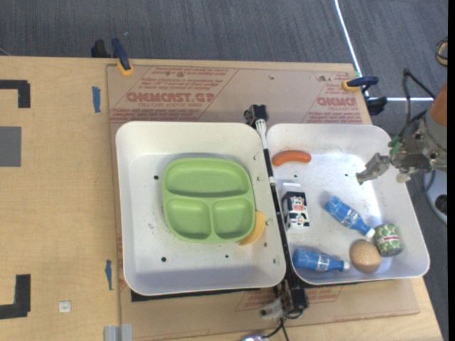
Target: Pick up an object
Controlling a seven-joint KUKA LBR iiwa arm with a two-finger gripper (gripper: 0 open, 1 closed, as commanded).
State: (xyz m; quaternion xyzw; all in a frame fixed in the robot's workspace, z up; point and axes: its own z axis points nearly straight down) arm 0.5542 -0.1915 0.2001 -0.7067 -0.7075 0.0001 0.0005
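The right bin [334, 144] holds an orange sausage [291, 158], a black-and-white carton [295, 209], two blue bottles [347, 215] [318, 261], a tan ball [365, 256] and a small green patterned can [388, 239]. My gripper [387, 173] hangs over the bin's right rim, above and to the right of the upper blue bottle. Its two grey fingers stand apart, open, with nothing between them. One fingertip [368, 172] points left and down toward the bin floor.
The left bin [135, 190] carries a green divided plate [208, 199] with a yellow banana [254, 229] against its right corner. A raised divider [274, 190] runs between the bins. Clamps [359, 84] hold the cardboard sheet at the back.
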